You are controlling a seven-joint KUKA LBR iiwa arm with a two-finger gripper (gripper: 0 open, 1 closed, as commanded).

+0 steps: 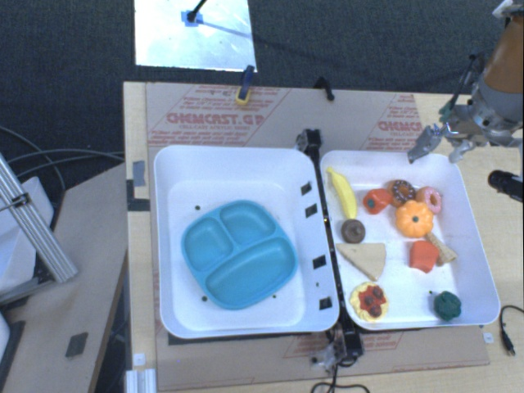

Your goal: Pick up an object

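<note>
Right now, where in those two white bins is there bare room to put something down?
In the left bin, bare floor rings the blue plate, widest along the far wall. The right bin is crowded; small gaps lie between sandwich wedge and orange block, and beside the green piece.

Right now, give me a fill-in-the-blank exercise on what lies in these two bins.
1. The blue plate lies in the ____ bin.
2. The banana lies in the right bin, near its ____ wall.
3. The plate has ____ compartments.
4. The hand is above the right bin's ____ corner.

Missing words: left; left; three; far right
</note>
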